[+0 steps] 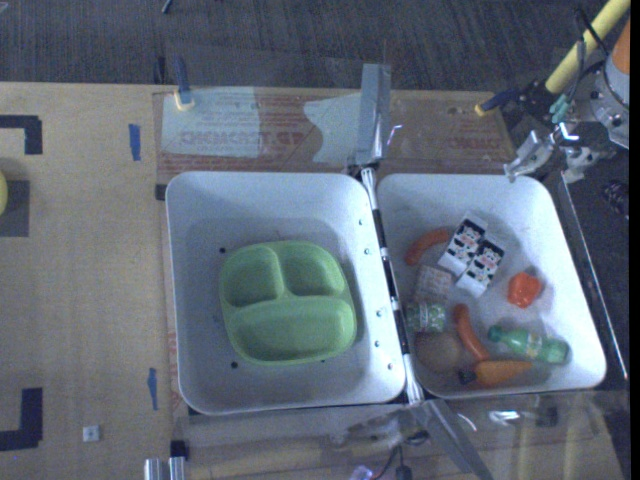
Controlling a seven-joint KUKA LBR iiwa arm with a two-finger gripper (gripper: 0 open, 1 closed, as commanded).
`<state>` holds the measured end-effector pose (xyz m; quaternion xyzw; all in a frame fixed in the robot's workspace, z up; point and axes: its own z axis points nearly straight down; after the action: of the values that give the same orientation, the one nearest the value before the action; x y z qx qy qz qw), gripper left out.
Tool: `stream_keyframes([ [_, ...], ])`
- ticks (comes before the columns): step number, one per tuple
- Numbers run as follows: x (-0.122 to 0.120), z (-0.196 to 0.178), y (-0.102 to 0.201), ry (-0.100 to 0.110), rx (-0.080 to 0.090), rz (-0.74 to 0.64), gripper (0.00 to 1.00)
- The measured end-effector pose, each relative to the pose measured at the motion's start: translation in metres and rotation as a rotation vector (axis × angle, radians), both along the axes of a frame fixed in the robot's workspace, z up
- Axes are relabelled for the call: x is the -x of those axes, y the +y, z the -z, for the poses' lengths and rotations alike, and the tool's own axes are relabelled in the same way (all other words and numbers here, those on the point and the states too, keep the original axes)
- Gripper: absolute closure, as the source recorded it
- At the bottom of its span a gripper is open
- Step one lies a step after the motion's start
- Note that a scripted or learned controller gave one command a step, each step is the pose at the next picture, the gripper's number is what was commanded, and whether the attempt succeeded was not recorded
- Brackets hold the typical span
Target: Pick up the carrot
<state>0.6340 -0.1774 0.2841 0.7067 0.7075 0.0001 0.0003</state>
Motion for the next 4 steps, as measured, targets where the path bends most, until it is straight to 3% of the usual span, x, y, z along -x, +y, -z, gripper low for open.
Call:
stream_keyframes([
  [1,0.046,0.091,-0.046,-0.002,0.001,-0.505,0.0],
  [2,0.115,0.171,-0.039,-0.001,0.001,-0.388,0.0],
  [3,0.148,0.196,-0.037,-0.008,-0.011,-0.181,0.0],
  [4,0.148,0.196,-0.037,-0.009,-0.011,-0.181,0.0],
])
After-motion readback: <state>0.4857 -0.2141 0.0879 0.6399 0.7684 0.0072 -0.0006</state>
